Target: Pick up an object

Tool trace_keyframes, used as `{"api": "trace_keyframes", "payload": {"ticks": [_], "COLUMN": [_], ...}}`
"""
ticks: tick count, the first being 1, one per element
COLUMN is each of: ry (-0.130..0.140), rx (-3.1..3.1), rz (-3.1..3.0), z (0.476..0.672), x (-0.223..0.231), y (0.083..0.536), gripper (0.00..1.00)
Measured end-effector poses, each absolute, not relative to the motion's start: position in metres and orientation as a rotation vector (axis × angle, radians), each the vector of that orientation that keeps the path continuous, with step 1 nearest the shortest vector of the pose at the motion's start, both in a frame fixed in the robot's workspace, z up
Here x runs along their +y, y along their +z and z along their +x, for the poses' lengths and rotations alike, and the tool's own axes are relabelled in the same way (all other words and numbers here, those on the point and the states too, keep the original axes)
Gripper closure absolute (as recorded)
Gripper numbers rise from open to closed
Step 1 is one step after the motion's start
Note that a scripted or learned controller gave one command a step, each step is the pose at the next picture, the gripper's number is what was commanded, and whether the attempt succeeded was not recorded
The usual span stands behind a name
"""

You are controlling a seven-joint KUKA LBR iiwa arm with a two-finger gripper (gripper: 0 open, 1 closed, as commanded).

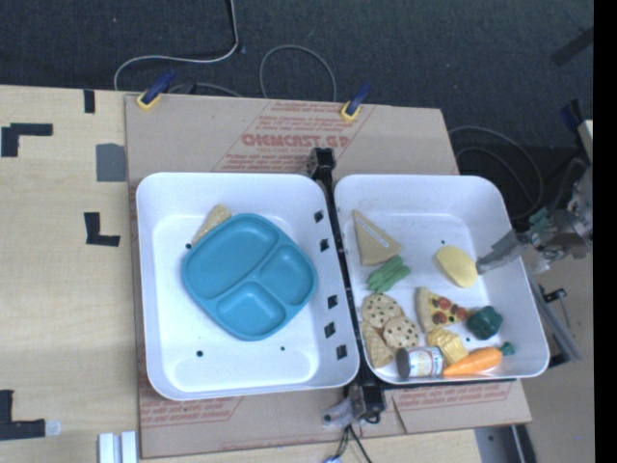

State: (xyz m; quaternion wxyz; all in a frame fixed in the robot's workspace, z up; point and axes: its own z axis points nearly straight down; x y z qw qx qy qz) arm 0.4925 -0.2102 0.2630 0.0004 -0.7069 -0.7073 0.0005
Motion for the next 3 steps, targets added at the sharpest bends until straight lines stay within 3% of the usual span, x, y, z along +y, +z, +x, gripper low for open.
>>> {"api": "trace_keyframes", "payload": {"ticks": [1, 2, 3], "ry": [0.007, -0.010, -0.005], "rx": [-2.219, -2.227, -2.230], "rz": [-2.204, -2.235, -2.230], "z": [0.519, 0.511, 0.559], "x": [-0.143, -0.143, -0.198], "y": [0.128, 0.091, 0.195], "gripper": [0.00, 0.00, 0.00]}}
